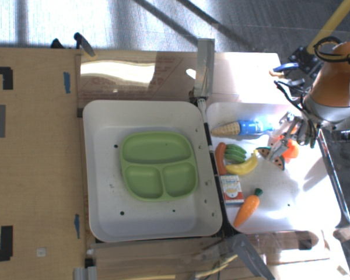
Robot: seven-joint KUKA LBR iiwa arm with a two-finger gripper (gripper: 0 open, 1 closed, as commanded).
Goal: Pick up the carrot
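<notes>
Far to the left of the fingers sits the left bin [99,174] on the bench [29,156]. A green plate [158,165] with three parts lies in it. The right bin [303,209] holds the toys. Near its left wall, left of the fingers, lie a red thing [220,156], a green veggie [235,153] and a small card box [231,188]. A yellow banana [246,165] lies just left of the fingers and a bit below. An ice cream cone with a blue top [239,128] lies up and to the left of them. The carrot [247,209] lies well below the fingers and a bit left, with its green tip pointing up. It lies alone, apart from the gripper [287,137]. The fingers are low in the bin by some orange and red toy bits [284,150]. I cannot tell how wide the fingers are or if they hold anything. The grey arm [332,86] with its orange band is up to the right.
</notes>
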